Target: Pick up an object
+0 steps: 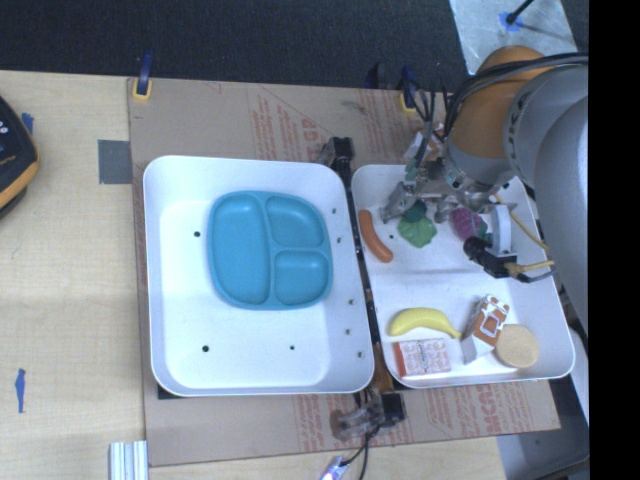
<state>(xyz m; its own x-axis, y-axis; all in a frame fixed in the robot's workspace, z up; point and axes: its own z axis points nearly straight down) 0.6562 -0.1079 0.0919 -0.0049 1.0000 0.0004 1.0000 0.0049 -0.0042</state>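
Note:
My gripper (418, 200) hangs low over the far part of the right bin (545, 368), on the grey arm that reaches in from the right. Directly under and just in front of it lies a green leafy object (419, 232). A purple object (466, 222) sits to its right, partly under the wrist. An orange-red sausage (377, 237) lies to the left by the bin wall. Nearer the front are a yellow banana (422, 321), a red-and-white packet (423, 357), a small orange-and-white box (488, 321) and a round tan cookie (518, 347).
The left bin (170, 268) holds a blue divided plate (269, 248). A black cable and clip (492, 258) trail from the wrist over the right bin. The bins' shared walls run between plate and sausage.

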